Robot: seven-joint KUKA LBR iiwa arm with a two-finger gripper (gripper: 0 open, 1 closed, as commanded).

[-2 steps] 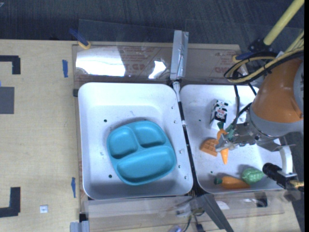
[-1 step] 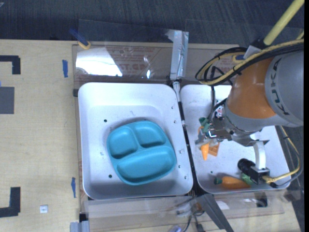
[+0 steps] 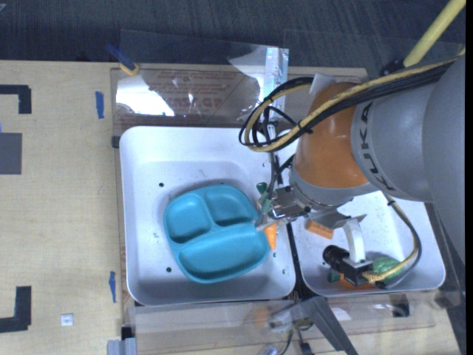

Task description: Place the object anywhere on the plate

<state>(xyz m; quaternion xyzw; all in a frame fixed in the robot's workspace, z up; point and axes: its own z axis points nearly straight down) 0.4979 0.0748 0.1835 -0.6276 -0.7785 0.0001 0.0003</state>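
Camera view: gripper low over the left bin, at the right rim of the blue divided plate.

How wide the gripper stands cannot be told, as the wrist hides it from above. A small orange object lies just beside the gripper at the plate's right edge, between the plate and the bin wall; whether it is gripped is unclear. A green scrap shows just above the gripper. An orange block lies in the right bin.
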